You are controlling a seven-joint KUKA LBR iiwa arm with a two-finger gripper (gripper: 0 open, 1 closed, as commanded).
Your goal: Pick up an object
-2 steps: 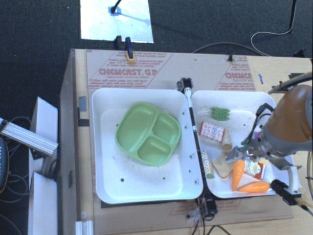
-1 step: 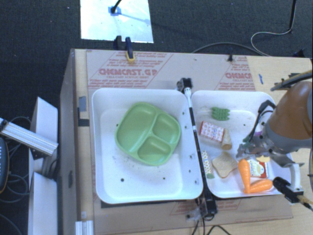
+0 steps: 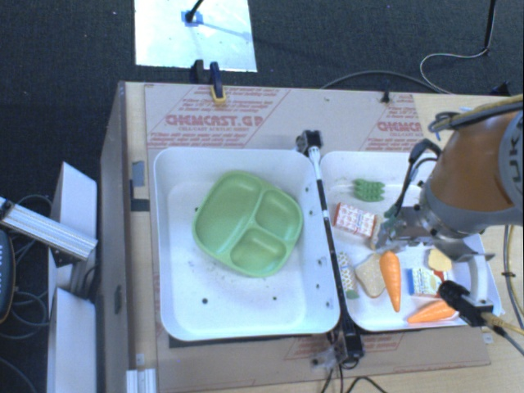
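Note:
The right bin (image 3: 393, 164) holds several toy foods. A green bumpy piece (image 3: 368, 189) lies near its back. In front of that is a red and white box (image 3: 354, 219). A bread slice (image 3: 370, 275) and an upright carrot (image 3: 391, 279) lie side by side near the front. A second carrot (image 3: 429, 312), a blue and white packet (image 3: 422, 281) and a yellow piece (image 3: 440, 260) sit further right. My gripper (image 3: 390, 234) hangs low over the bin's middle, just right of the box and just behind the carrot's top. Nothing visibly hangs from it.
The left bin (image 3: 176, 244) carries a green divided plate (image 3: 248, 223), tilted. A black divider rail (image 3: 326, 228) runs between the bins, with a small patterned item (image 3: 344, 265) beside it. The arm's grey and orange body (image 3: 479, 170) covers the right bin's far right side.

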